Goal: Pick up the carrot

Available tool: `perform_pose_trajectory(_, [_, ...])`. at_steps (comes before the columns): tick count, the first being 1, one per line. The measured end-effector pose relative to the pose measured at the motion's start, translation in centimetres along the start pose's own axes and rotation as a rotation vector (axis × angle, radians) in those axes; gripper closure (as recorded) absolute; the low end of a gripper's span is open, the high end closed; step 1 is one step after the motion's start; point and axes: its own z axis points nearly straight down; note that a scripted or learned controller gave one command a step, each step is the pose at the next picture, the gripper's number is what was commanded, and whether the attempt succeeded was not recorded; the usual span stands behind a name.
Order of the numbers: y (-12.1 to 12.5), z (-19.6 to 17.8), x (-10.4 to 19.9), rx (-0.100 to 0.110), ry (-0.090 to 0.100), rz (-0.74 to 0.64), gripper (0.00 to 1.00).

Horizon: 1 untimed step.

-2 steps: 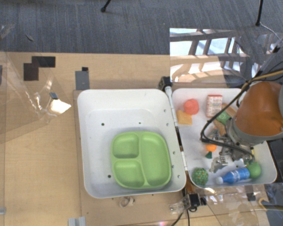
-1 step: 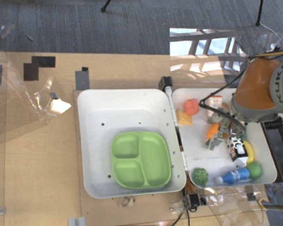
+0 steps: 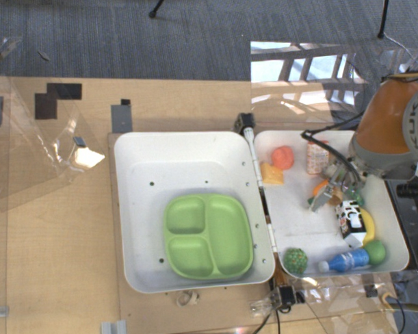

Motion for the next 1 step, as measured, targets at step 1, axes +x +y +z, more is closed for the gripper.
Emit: perform_pose_trajectory(1, [0.43, -1.34, -0.20, -0.005, -0.009, -0.009, 1.00])
